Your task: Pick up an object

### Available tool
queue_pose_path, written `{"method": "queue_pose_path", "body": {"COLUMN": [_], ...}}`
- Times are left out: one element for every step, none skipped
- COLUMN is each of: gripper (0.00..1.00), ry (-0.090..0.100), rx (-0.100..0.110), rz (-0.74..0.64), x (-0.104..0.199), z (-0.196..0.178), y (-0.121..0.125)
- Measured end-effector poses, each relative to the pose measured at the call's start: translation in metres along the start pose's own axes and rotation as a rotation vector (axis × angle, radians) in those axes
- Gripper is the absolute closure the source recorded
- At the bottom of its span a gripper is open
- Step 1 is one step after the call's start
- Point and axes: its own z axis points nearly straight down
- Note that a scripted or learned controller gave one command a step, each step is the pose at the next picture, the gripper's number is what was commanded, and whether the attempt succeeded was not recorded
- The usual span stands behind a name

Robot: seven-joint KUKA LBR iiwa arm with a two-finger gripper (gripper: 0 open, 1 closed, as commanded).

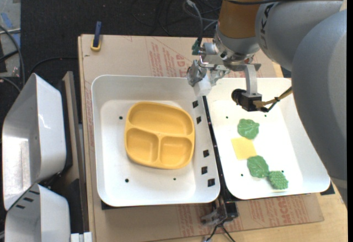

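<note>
- Step: approach, nothing picked yet. Gripper (203, 82) hangs over the far end of the divider (208, 141) btwn the two bins.
- Claw state: can't tell from this angle.
- Targets sit right of the divider: green piece (248, 128), yellow slice (243, 148), two more greens nearer you. Yellow tray (160, 135) lies left of it.
- Next: you need to shift right of the divider, then descend over one piece.

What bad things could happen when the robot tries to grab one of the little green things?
The gripper sits over the wall between the two bins, not above any item, so it might bump that rim going down. The green pieces and yellow square lie close together and look flat, so the grab could slip or nudge a neighbour. The lowest green piece is near the bin's edge.
</note>
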Motion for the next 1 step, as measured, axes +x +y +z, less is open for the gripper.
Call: {"method": "queue_pose_path", "body": {"gripper": [1.0], "ry": [0.001], "rx": [0.001], "rz": [-0.002], "x": [0.062], "z": [-0.0053], "y": [-0.0156]}}
